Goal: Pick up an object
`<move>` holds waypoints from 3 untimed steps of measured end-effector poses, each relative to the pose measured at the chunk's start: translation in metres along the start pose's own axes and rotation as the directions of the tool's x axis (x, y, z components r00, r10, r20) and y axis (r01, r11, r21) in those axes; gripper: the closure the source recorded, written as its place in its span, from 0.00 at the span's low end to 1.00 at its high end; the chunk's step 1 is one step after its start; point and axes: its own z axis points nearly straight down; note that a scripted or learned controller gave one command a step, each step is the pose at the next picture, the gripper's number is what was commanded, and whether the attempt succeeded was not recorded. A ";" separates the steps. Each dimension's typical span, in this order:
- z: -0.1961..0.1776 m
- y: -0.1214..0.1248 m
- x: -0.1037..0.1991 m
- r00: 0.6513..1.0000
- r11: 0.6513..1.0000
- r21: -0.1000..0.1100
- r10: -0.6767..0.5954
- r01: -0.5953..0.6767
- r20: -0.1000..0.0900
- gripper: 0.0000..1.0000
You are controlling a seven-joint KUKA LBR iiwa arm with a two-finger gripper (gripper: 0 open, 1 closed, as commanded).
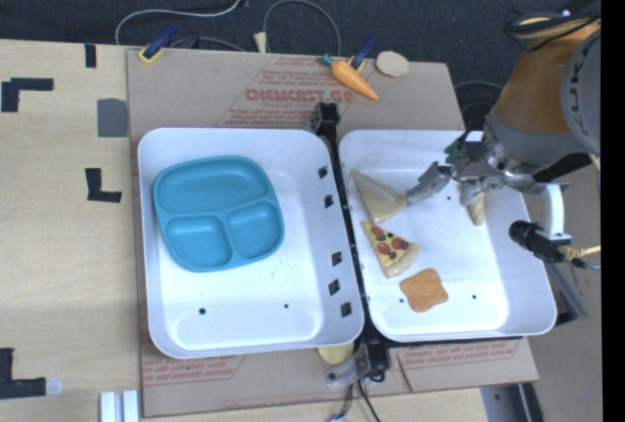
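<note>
Camera view: gripper (451,184) hung over right bin (488,317), near its far edge; fingers spread wide, nothing between them. Pale wedge (376,197) lay just left of nearer fingertip. Pizza slice (391,248) and brown cracker (424,290) sat toward near-left corner. Blue divided plate (219,212) occupied left bin (244,327). Carrot (354,78) lay beyond both bins.

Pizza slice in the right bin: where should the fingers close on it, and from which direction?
Probably straight down onto the pizza slice, which lies flat on the right bin. Close across its narrower tip end; the cracker sits close to the crust end.
</note>
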 end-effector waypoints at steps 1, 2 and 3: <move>0.068 -0.055 0.040 1.000 1.000 0.011 0.010 -0.010 -0.001 0.00; 0.108 -0.040 0.040 1.000 1.000 0.003 0.011 -0.011 0.005 0.00; 0.001 0.031 0.089 1.000 1.000 -0.013 0.003 -0.003 0.003 0.00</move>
